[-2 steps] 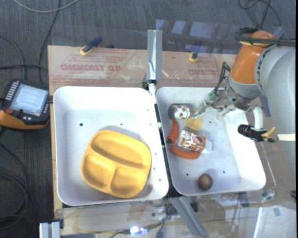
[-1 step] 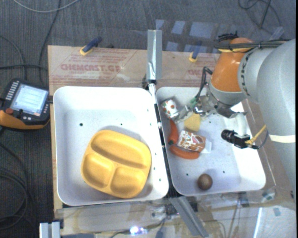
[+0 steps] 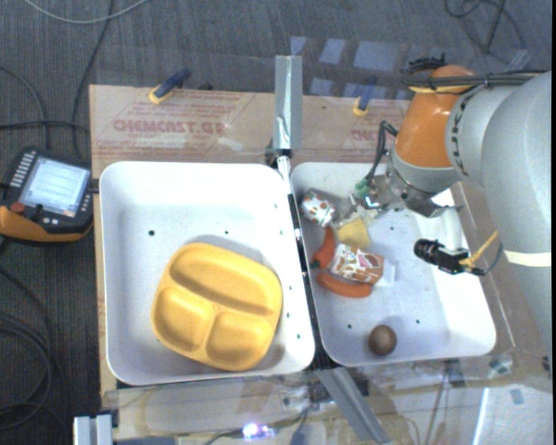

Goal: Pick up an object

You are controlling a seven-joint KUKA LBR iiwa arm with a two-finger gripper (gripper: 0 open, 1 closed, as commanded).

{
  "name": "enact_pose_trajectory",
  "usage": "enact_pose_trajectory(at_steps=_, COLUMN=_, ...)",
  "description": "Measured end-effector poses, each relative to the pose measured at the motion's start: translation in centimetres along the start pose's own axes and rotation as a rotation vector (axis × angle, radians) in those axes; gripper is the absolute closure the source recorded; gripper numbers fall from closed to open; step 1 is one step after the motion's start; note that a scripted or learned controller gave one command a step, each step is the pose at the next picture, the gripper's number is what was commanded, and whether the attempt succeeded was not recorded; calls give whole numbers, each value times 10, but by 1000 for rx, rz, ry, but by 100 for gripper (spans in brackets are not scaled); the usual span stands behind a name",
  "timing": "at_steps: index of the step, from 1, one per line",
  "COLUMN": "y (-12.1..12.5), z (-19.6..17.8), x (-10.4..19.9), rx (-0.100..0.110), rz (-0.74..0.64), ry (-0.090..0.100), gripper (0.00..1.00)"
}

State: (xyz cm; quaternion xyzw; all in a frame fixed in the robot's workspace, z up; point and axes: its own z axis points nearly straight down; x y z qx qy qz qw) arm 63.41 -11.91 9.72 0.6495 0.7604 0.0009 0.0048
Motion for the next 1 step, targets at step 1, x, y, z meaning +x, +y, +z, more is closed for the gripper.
enact_pose_trajectory(at_steps=1, y=11, z=-112, x=51, rx=14, rz=100, ry=5, gripper=100)
